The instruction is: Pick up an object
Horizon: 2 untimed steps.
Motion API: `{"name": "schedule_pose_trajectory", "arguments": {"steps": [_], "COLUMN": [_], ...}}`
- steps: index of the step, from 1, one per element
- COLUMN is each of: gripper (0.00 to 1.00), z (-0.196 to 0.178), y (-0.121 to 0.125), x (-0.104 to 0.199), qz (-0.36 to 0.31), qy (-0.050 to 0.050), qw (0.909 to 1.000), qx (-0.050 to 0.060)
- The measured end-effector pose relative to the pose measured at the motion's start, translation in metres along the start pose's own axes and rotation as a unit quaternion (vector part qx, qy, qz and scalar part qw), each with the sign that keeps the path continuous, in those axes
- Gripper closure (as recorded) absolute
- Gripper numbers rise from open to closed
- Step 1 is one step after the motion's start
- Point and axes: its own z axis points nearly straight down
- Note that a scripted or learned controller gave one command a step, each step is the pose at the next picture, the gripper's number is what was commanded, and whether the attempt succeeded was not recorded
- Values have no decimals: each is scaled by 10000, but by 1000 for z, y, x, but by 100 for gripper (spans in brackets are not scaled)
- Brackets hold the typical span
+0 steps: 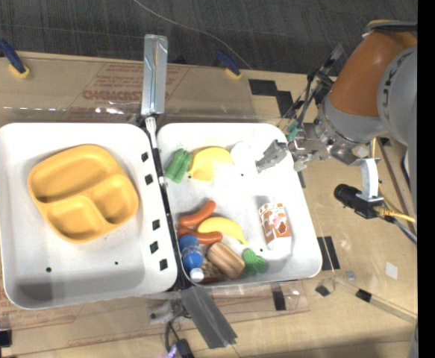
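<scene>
The left bin [8, 222] carries a yellow divided tray [83, 191] in its upper half. The right bin [307, 256] holds a green item [177, 165] touching a yellow lemon-like piece [210, 162] at upper left, and a sausage [196, 214], banana [223, 227], blue bottle [191, 257] and brown bread roll [226, 259] clustered at lower left. A small carton [274, 223] lies apart at centre right. The gripper [271, 156] hangs over the bin's upper right corner; whether its fingers are parted cannot be determined, and nothing appears between them.
</scene>
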Motion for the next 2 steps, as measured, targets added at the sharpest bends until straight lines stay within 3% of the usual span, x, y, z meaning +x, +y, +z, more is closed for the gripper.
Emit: {"name": "schedule_pose_trajectory", "arguments": {"steps": [1, 2], "gripper": [0, 0], "z": [0, 64], "y": [0, -18], "x": [0, -7], "qz": [0, -1158], "qy": [0, 2], "qw": [10000, 9933], "qx": [0, -4]}}
